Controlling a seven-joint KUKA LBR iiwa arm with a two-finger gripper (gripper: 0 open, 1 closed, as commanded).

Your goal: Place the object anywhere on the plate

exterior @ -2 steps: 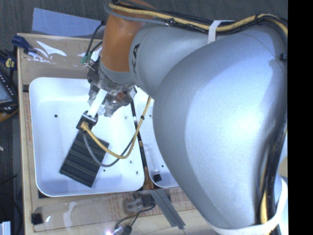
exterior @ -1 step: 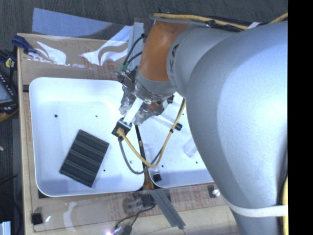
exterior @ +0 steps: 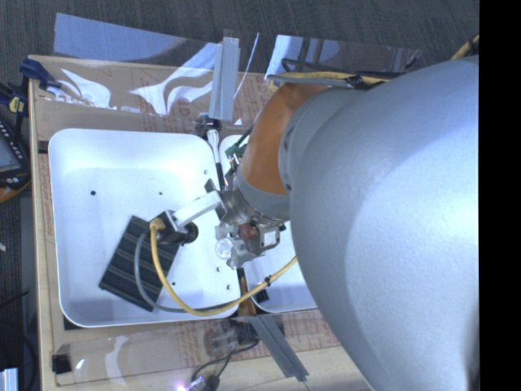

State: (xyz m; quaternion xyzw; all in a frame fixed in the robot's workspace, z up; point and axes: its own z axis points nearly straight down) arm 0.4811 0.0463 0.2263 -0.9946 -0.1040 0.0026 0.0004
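A dark ribbed rectangular plate (exterior: 137,261) lies flat and askew in the front left part of the left white bin (exterior: 98,161). My gripper (exterior: 232,249) hangs low over that bin's right side, close to the wall between the two bins and just right of the plate. From here I can make out no object held in it. The grey arm and its orange band (exterior: 264,153) reach in from the right and hide most of the right bin (exterior: 281,300).
An upright metal post (exterior: 226,76) stands behind the bins at the middle. A blue clamp (exterior: 37,73) and a black device (exterior: 8,157) sit at the bench's left edge. The left bin's back half is bare white floor.
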